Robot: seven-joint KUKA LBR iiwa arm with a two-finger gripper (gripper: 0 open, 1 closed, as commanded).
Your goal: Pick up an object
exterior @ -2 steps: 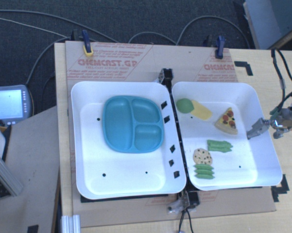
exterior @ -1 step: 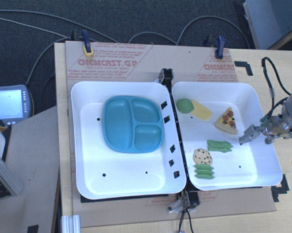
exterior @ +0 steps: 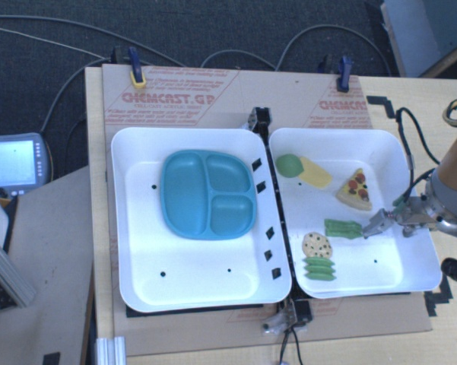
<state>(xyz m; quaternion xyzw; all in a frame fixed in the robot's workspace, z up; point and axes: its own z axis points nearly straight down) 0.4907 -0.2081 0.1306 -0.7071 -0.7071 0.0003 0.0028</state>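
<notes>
1. target candidate: the green strip [exterior: 342, 229], a flat elongated piece, lies on the floor of the right bin [exterior: 350, 139], roughly at mid-depth of the bin and slightly toward its near side.
2. key relation: the strip lies directly to the camera-left of the gripper [exterior: 376, 225]. its long axis runs nearly left-right in the view, in line with the arm's reach. its right end is touching or just beside the fingertips; contact cannot be confirmed.
3. gripper state: whether the gripper is open or closed cannot be determined at this resolution. no object is visibly held.
4. judgement: a short advance to the left along the strip's axis, or a re-orientation across its narrow width, appears necessary before closing.
5. right bin, remaining contents:
   - a cookie [exterior: 316, 245] and a ridged green piece [exterior: 319, 269], touching each other, near the strip on its near-left side.
   - a pizza slice [exterior: 355, 189], near the strip on its far side.
   - a green round piece [exterior: 289, 165] overlapping a yellow piece [exterior: 315, 173], toward the far-left corner.
6. left bin [exterior: 137, 265]: holds one blue divided tray [exterior: 209, 194] with three compartments, all without contents. it is well apart from the gripper.
7. arm [exterior: 450, 188]: enters from the right, over the right rim of the right bin.
</notes>
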